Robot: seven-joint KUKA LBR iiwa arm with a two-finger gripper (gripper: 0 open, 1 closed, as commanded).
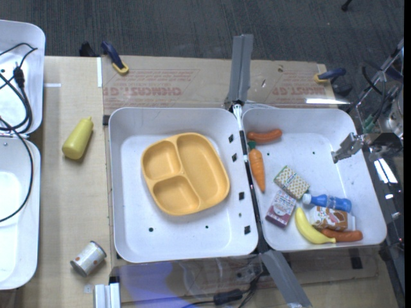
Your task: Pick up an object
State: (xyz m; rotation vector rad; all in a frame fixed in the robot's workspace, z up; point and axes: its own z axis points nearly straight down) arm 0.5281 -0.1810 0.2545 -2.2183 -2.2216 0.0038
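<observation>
The right bin (321, 239) holds several toy foods. An orange sausage (264, 135) lies at its far left, with a carrot (257, 167) just below it. A patterned cracker box (291, 182) and a small maroon box (280, 208) sit mid-bin. A banana (309, 227), a white bottle with a blue cap (329, 202), a small carton (332, 219) and a red sausage (343, 235) cluster at the near right. My gripper (345, 149) hangs over the bin's right side, above and apart from the objects, holding nothing I can see.
A yellow three-compartment plate (185, 172) lies in the left bin (122, 236). On the bench to the left are a mustard bottle (78, 138) and a tipped can (87, 258). Clamps (114, 58) sit at the far edge.
</observation>
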